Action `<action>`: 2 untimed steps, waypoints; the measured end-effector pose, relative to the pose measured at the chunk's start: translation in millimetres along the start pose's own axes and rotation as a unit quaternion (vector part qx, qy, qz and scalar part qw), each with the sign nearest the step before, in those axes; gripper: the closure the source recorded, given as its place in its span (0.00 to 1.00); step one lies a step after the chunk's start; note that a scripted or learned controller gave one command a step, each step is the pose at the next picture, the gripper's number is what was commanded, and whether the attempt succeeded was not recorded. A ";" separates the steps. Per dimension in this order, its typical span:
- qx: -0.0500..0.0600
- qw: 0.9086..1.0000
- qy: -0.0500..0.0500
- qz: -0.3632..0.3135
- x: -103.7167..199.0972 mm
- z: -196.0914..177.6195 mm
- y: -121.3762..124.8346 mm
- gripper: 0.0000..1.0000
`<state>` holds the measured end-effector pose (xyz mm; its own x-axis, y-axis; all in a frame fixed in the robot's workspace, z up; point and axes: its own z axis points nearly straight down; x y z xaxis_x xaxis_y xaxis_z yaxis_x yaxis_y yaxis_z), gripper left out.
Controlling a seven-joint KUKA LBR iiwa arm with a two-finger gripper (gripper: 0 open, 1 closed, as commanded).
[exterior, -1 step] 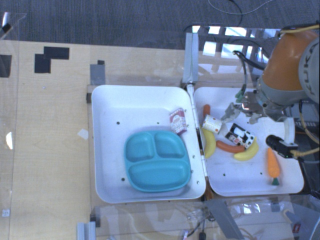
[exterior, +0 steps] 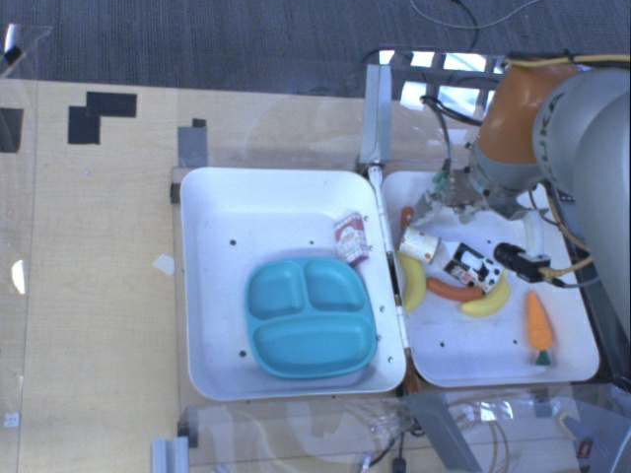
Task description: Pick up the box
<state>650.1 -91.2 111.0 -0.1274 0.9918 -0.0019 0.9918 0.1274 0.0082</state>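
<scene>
Gripper: my two-finger gripper (exterior: 441, 203) hangs over the upper left part of the right bin (exterior: 513, 363), just above the small white cup; whether it is spread or closed I cannot tell from this angle.
Arm: my grey arm (exterior: 592, 156) with its orange band (exterior: 513, 116) comes in from the right and covers the bin's upper right corner.
Box: the small red-and-white box (exterior: 351, 237) leans against the right wall of the left bin (exterior: 212, 294), well apart from my gripper and across the divide between the bins.
Left bin, other: a blue divided plate (exterior: 310, 316) lies just below the box.
Right bin: white cup (exterior: 418, 245), two bananas (exterior: 411, 282) (exterior: 487, 302), a carrot (exterior: 535, 325), a black-and-white block (exterior: 469, 265).
</scene>
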 end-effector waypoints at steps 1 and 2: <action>-0.003 1.000 0.000 0.000 0.6 -12.3 2.3 1.00; -0.001 0.999 0.000 -0.039 22.5 -128.5 -26.3 1.00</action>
<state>620.1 -72.1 239.3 -0.2052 0.9787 -0.0022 0.9787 0.2053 0.0090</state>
